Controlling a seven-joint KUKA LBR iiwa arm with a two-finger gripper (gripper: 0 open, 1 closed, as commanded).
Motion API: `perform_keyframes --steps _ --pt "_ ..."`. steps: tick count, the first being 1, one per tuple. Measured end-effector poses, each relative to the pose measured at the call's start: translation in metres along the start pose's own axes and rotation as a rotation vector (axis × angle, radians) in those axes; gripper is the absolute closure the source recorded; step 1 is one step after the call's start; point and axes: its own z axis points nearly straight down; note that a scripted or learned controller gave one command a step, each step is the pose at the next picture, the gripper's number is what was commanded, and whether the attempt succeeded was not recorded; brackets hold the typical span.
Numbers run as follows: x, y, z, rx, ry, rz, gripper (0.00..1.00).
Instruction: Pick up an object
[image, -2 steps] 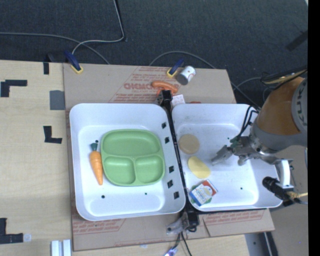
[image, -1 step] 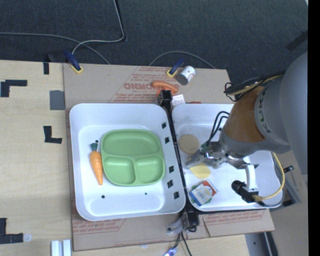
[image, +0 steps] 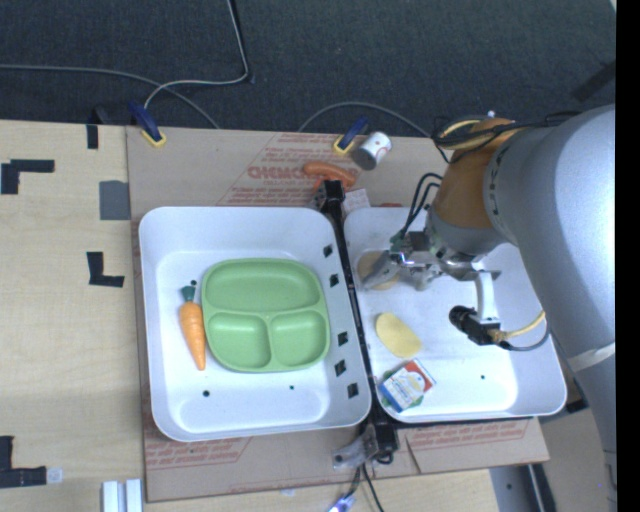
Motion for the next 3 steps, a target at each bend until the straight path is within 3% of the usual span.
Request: perform_keyframes --steps 1,3 --pt "-0.0029 0.0494 0.0011 0.003 0.000 0.000 0.00" --pt "-0.0084 0.0441 0.0007 0.003 -0.001 0.000 0.00"
